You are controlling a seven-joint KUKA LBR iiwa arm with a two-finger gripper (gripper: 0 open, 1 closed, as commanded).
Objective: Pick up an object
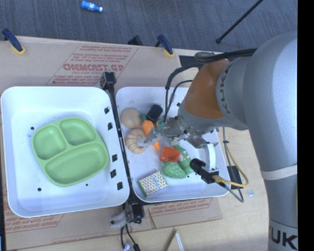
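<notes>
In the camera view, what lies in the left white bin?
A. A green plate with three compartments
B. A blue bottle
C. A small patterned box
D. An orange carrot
A: the green divided plate sits alone in the left bin, while the patterned box lies in the right bin and the small blue object lies on the floor beyond the bench.

Two white bins (21, 203) side by side. One green three-compartment plate (69, 149) in left bin. Right bin: about seven small items — tan round piece (130, 117), croissant (134, 140), black item (154, 112), two orange pieces (148, 127), one red (170, 153), green cluster (174, 169), one patterned packet (153, 183).
</notes>
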